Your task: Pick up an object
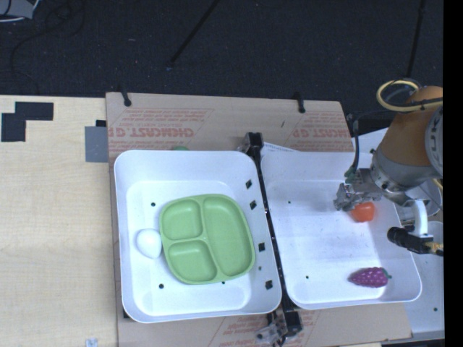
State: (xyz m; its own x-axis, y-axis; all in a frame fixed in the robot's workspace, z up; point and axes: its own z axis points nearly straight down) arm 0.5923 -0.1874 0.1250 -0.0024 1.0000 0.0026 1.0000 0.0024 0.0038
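The gripper point(350, 198) sits at the right of the frame, low in the right bin point(318, 266), touching or just above a small orange-red tomato point(363, 211); whether it is spread or pinching I cannot tell. To lift well, it should straddle the round tomato squarely, since it may roll. The arm hides the tomato's upper edge. Purple grapes point(370, 277) lie near the lower right corner

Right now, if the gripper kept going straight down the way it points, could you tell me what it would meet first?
Most likely the orange-red ball: the gripper hangs right at its upper left edge in the right bin. Depth is hard to judge from this slanted view, so it might slip past onto the bin floor beside it.
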